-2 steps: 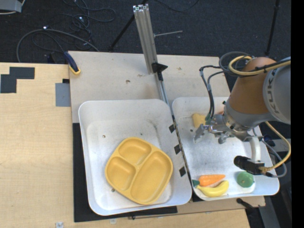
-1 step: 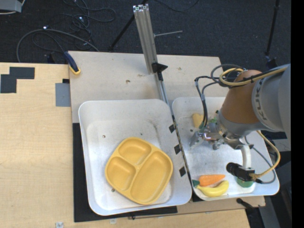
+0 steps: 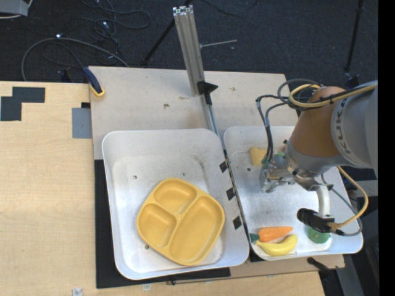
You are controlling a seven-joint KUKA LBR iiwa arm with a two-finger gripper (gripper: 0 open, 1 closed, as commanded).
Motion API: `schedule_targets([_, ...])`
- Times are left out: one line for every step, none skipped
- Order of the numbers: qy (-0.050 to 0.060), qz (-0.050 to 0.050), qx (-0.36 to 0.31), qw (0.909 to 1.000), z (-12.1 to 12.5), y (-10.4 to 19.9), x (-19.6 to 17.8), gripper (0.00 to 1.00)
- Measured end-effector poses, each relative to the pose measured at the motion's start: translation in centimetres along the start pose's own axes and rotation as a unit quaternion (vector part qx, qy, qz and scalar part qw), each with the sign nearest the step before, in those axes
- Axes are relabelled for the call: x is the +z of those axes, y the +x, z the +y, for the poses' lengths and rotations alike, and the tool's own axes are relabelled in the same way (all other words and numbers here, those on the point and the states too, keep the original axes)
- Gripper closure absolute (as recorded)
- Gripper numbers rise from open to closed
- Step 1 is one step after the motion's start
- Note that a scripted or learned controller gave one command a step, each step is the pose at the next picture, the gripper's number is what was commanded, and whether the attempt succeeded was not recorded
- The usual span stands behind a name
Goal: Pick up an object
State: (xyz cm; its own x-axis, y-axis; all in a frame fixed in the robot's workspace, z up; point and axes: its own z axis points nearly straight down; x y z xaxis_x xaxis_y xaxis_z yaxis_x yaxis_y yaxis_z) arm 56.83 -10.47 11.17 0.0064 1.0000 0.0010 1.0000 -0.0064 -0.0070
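My gripper hangs low over the right bin, in its left middle part, under the grey and orange wrist. A pale yellow object lies just up and left of it, partly hidden by the gripper body. At the bin's front edge lie an orange carrot and a yellow banana, side by side. To their right sits a small green object, partly covered by robot parts.
The left bin holds a yellow divided plate in its front half. A metal post rises behind the two bins. Small black clips sit along the wall between the bins.
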Motion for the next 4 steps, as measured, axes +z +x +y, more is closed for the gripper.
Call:
schedule_targets([-0.004, -0.001, -0.001, 1.0, 0.3, -0.3, -4.3, 1.0])
schedule_targets([-0.005, -0.001, -0.004, 1.0, 0.8, 0.5, -10.0, 1.0])
schedule_targets([-0.005, -0.001, -0.004, 1.0, 0.6, 0.2, -14.3, 1.0])
schedule_targets([-0.002, 0.0, -0.005, 1.0, 0.0, 5.9, -14.4, 1.0])
